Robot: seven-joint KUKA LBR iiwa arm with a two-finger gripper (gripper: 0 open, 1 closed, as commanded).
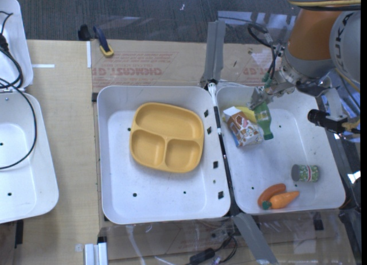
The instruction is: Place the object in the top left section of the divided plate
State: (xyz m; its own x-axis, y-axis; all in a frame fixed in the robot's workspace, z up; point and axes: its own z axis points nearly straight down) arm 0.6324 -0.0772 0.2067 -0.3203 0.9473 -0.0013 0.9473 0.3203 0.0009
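Wooden bench (63, 143) carries two white bins. Right of the left bin's yellow divided plate (167, 136), the right bin (321, 143) holds a green bottle (263, 121) beneath the gripper (265, 94), whose finger state I cannot tell, beside a snack carton (243, 128), with a can (305, 172) and carrot (278, 196).

Two shallow white bins, the left bin (114, 201) and the right bin (321, 137), are borne side by side on a bench (63, 74), apparently covered with cardboard
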